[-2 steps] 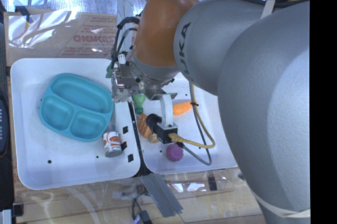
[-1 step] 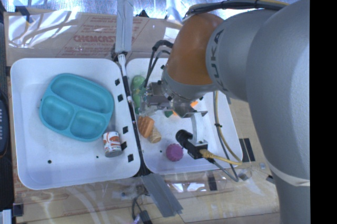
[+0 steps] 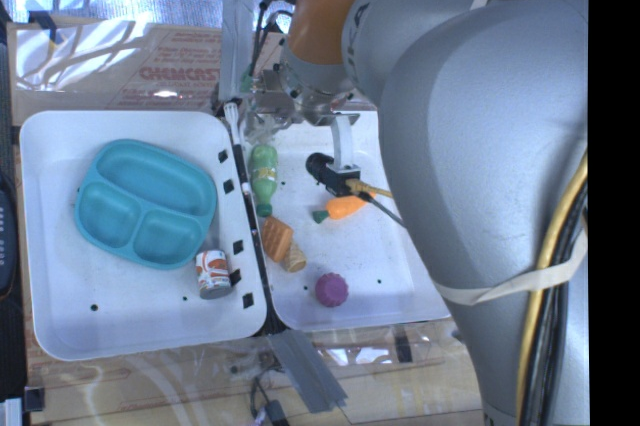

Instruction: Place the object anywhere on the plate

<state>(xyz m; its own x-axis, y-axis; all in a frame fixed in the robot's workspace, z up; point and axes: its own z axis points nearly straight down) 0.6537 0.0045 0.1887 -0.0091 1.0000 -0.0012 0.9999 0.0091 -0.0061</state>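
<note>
The jaws [image 3: 268, 119] hang directly above the green plastic bottle [image 3: 263, 176], which lies in the right white bin [image 3: 400, 299] against the divider, long axis running away from the camera. Whether they are released or clenched I cannot tell. The teal compartment plate [image 3: 145, 202] lies left of the bottle.

2 white bins [image 3: 60, 334], 1 blue plate [image 3: 145, 202], 1 can [image 3: 212, 273], 1 green bottle [image 3: 263, 176], 1 carrot [image 3: 343, 208], 1 purple ball [image 3: 332, 289], 1 bread piece [image 3: 281, 242].
</note>
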